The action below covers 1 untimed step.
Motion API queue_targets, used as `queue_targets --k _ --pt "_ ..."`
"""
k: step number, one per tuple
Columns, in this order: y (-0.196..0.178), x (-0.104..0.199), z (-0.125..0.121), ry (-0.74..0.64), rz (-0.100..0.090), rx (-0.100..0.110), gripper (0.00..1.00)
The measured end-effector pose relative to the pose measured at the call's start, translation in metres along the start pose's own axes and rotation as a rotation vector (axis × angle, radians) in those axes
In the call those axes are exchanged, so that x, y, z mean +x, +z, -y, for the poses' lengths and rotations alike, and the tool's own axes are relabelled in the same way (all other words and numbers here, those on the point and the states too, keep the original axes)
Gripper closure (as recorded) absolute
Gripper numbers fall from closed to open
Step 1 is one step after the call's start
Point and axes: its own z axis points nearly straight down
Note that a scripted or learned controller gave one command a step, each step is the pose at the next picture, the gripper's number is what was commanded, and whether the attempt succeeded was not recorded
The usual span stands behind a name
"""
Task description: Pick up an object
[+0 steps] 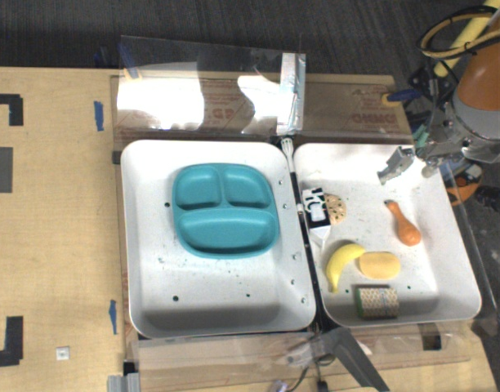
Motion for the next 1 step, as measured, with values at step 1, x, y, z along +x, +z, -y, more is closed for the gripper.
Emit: queue_targets --k 1 --pt "0.1220 -0.0324 0.0143 0.118 0.001 -0.004 0.00"
